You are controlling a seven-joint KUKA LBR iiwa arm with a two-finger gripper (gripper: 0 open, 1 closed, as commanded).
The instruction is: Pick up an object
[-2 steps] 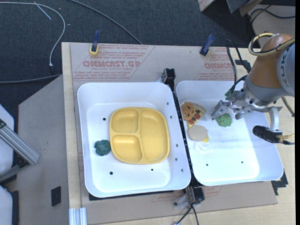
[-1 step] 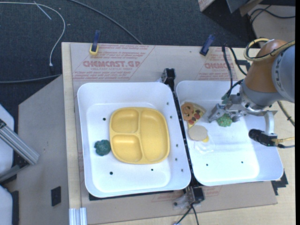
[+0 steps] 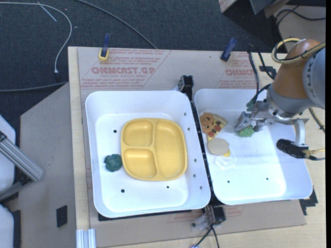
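Observation:
My gripper (image 3: 247, 125) is low in the right bin (image 3: 269, 187), near its upper middle. A small green leafy piece (image 3: 246, 132) lies right at the gripper's tip, touching or just under it. Left of it lies a pizza-slice toy (image 3: 211, 123), and below that a round beige piece (image 3: 219, 146). In the left bin (image 3: 103, 190) rests a yellow divided plate (image 3: 154, 149), with a dark green broccoli-like piece (image 3: 113, 162) beside its left edge.
The grey arm with its orange band (image 3: 295, 71) comes in from the right over the right bin's upper right corner. A black cable end (image 3: 289, 148) hangs over the bin's right side. Black clamps (image 3: 185, 82) sit between the bins.

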